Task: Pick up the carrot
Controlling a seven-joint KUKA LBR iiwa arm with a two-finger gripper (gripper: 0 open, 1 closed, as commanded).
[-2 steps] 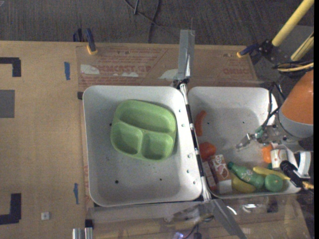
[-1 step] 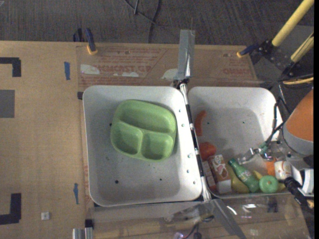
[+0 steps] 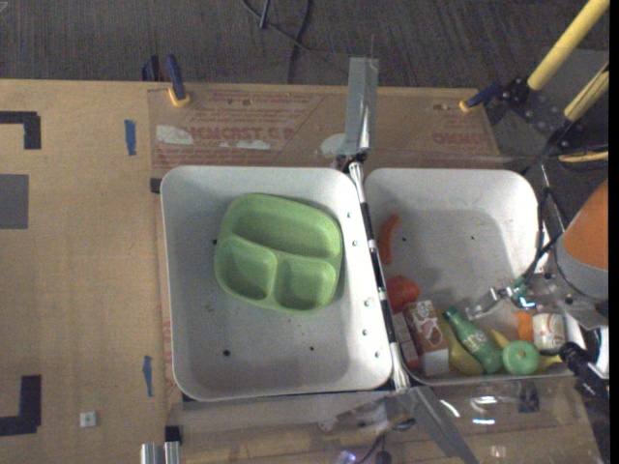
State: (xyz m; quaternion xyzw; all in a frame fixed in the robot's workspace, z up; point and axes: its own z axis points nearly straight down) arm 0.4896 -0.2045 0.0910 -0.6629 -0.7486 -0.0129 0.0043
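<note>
Carrot (image 3: 388, 237) lies alone by the divider.
Gripper (image 3: 517, 293) — fingers' state unclear — should descend centred, across its width.

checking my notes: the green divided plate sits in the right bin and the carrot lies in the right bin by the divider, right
Not quite. The camera view shows the green divided plate in the left bin, not the right one. The carrot does lie in the right bin by the divider.
</note>
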